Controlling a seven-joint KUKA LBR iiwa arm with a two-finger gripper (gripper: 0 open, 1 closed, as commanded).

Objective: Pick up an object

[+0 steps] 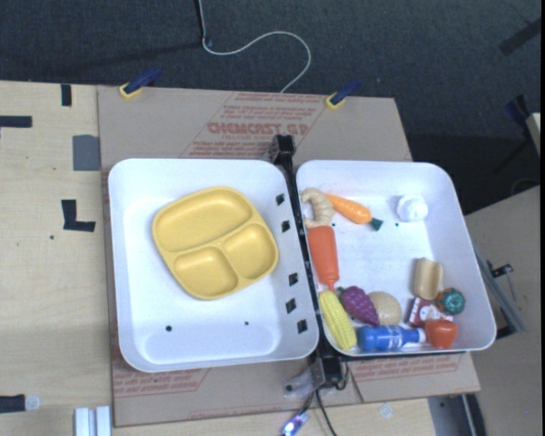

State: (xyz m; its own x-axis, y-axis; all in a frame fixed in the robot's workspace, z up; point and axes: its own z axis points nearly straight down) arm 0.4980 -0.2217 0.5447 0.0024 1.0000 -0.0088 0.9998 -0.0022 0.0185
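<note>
Two white bins (127,243) sit on brown cardboard (254,121) printed with red lettering. The left bin holds a yellow divided plate (215,241). The right holds an orange carrot (350,209), yellow corn (337,320), a blue bottle (388,339), and something purple, possibly grapes (358,303).

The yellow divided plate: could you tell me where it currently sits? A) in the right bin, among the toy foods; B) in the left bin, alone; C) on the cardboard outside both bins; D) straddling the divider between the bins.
B: the yellow divided plate lies flat inside the left bin, while the toy foods such as the corn cob and the carrot are all in the right bin.
</note>
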